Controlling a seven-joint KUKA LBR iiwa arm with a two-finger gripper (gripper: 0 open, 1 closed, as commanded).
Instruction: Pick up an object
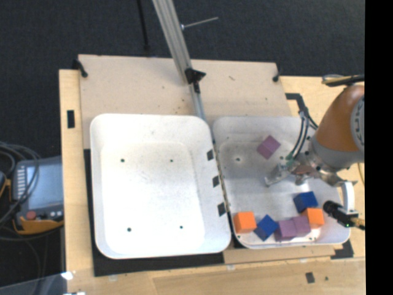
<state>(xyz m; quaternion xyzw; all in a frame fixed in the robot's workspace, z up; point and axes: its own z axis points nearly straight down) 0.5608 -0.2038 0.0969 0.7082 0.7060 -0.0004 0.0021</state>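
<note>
Left bin (153, 183): white and shallow; no blocks are seen in it.

Right bin (245, 134): white and shallow; all the blocks are held here. Counted from left to right:
- Orange blocks, two: orange block (245, 221) near the front left corner; second orange block (315, 217) at the front right.
- Blue blocks, two: blue block (266, 227) just beside the first orange one; second blue block (305, 201) behind the second orange one.
- Purple blocks, three: lone purple block (268, 147) apart from the rest, towards the back; two more (294, 227) side by side at the front wall.

Gripper (274, 178): lowered over the bin floor between the lone purple block and the front cluster. Nothing is seen between its fingers; how far they are parted cannot be told.

Step in hand, as judged: approach to a pick. The lone purple block is best chosen, being free on all sides; the crowded front row would be harder to straddle cleanly.
</note>
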